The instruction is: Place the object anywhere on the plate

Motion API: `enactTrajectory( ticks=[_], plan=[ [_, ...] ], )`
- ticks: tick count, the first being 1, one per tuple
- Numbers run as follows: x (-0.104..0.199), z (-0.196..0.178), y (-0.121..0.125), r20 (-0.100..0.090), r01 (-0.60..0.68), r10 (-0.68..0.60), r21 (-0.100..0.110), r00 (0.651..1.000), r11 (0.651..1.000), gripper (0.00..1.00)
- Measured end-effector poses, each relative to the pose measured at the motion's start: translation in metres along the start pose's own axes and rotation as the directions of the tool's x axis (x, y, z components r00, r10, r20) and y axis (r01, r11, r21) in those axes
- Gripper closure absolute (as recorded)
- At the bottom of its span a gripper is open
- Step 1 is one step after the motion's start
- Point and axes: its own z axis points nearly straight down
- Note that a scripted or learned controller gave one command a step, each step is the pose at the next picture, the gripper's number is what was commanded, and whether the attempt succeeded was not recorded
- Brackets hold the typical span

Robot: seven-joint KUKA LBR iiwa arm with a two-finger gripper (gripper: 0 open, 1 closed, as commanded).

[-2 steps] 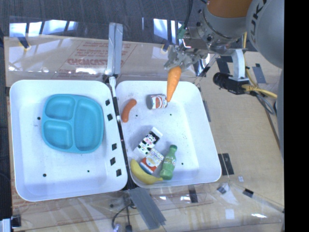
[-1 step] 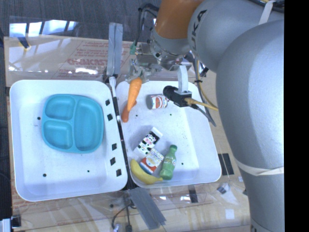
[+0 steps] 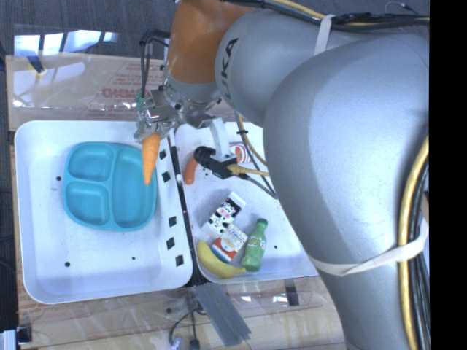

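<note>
A blue divided plate (image 3: 109, 184) lies in the left white bin (image 3: 44, 268). An orange carrot (image 3: 149, 157) hangs point down over the plate's right edge, its top between the fingers of my gripper (image 3: 149, 128). The gripper is shut on the carrot and sits just left of the ridge between the two bins.
The right bin (image 3: 284, 254) holds a small orange sausage-shaped piece (image 3: 190, 170), a black-and-white carton (image 3: 223, 214), a yellow banana (image 3: 217, 265), a green bottle (image 3: 255, 246) and a small packet (image 3: 232, 240). My arm's grey bulk covers the right side.
</note>
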Motion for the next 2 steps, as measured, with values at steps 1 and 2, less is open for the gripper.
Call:
enactTrajectory(
  ticks=[1,2],
  plan=[
    [-0.006,0.0013,-0.0001,0.0,-0.136,0.136,-0.004,0.991,0.991,1.0],
    [-0.0058,0.0013,-0.0001,0.0,-0.136,0.136,-0.004,0.991,0.991,0.0]
  ],
)
